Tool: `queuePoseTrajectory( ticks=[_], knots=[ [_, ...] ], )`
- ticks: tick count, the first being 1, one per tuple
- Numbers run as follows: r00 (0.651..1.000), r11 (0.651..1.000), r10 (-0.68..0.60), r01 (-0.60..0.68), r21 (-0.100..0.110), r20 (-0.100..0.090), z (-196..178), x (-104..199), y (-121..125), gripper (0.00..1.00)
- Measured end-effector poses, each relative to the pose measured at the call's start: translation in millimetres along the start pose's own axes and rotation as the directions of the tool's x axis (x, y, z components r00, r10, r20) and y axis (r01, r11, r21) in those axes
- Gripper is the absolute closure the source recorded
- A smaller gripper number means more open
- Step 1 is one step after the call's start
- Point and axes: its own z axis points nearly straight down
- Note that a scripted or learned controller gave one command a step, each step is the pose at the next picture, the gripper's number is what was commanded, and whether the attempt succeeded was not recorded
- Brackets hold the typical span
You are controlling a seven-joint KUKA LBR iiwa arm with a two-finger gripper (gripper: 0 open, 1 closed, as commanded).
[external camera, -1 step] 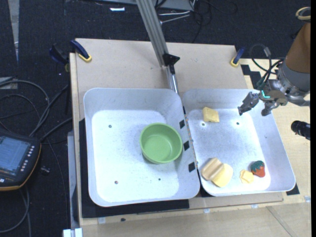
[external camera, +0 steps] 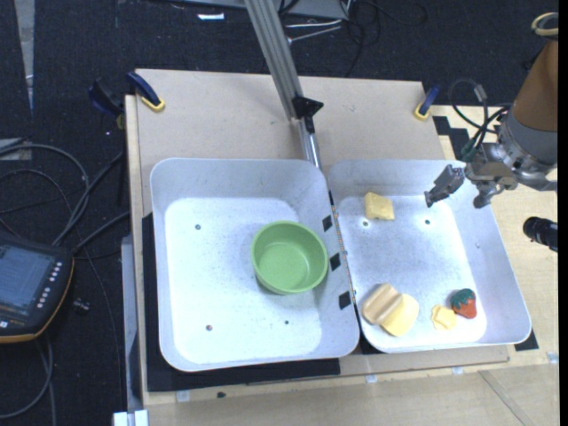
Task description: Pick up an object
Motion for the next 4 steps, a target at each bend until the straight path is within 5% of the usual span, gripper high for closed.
queuePoseTrajectory(
  ticks=[3, 4],
  knots=[
    [1.0, 1.0, 0.0, 0.0, 0.003, -0.001, 151.4, -18.3, 0.7, 0.0],
    [1.0, 1.0, 0.0, 0.0, 0.0, 0.0, 138.9, -18.7, 1.8, 1.0]
  ],
)
